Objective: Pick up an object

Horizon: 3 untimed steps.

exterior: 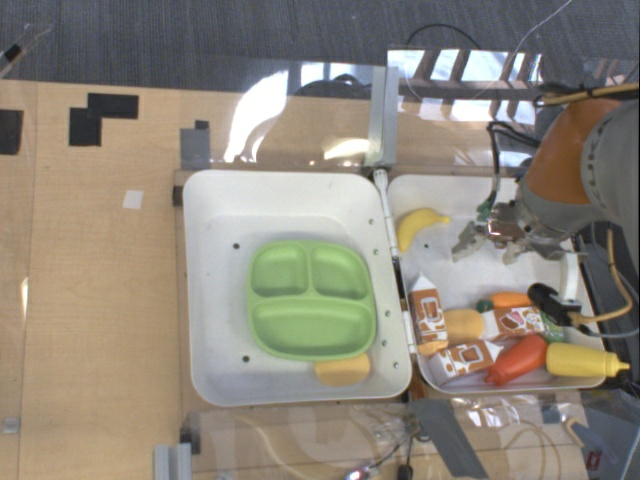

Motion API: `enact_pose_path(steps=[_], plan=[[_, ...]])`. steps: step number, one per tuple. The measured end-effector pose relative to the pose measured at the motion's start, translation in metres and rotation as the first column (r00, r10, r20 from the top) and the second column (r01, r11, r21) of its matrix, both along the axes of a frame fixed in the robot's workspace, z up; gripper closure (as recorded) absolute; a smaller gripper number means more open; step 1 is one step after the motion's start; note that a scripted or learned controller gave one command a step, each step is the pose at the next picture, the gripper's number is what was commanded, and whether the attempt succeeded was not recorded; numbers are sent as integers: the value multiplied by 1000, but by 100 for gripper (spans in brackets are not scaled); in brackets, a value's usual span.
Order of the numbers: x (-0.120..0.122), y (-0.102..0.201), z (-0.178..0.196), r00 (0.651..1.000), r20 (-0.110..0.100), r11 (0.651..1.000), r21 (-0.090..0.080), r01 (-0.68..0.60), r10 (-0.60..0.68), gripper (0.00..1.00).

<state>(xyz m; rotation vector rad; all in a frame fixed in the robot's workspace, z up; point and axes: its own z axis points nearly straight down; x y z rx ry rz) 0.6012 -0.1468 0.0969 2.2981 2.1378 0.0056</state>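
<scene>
Camera view: gripper [490,244] hanging with fingers spread wide and holding nothing over the right bin [440,196], banana [418,225] lying just left near the divider; risk: closing here, fingers meeting bare floor, missing the banana.

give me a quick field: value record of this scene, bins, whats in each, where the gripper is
left bin: holds a green divided plate; a yellow-orange piece lies at the plate's near edge
right bin: banana near the far left corner; cartons, a bread roll, red bottle, yellow bottle and an orange item crowded at the near end
gripper: over the right bin, right of the banana, jaws spread, nothing between them
arm: enters from the right, orange band above the wrist
</scene>
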Motion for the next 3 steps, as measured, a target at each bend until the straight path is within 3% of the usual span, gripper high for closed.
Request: enact_pose_path(steps=[1, 2, 3], plan=[[-61, -52, -7, 996, 7, 996, -6, -86, 86, 0], [-49, -55, 9, 992, -1, 992, -1, -130, 130, 0], [-107, -56, -7, 999, 13, 999, 2, 34, -34, 0]])
